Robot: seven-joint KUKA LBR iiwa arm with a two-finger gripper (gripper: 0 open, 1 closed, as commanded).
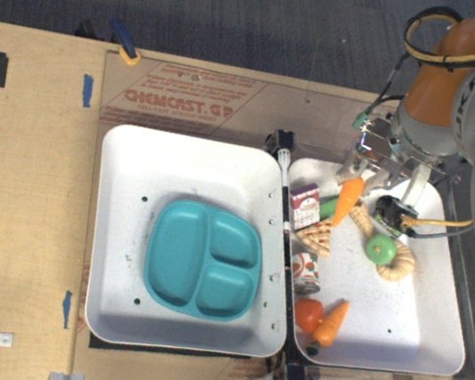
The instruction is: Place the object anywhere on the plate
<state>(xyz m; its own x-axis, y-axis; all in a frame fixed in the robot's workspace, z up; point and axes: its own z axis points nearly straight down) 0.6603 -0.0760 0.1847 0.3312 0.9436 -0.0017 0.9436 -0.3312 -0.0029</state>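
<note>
The gripper (359,173) hangs over the upright carrot (347,200) in the bin right of the teal plate (204,260), apparently approaching it (grip state unclear); next, secure a pinch and lift.
</note>
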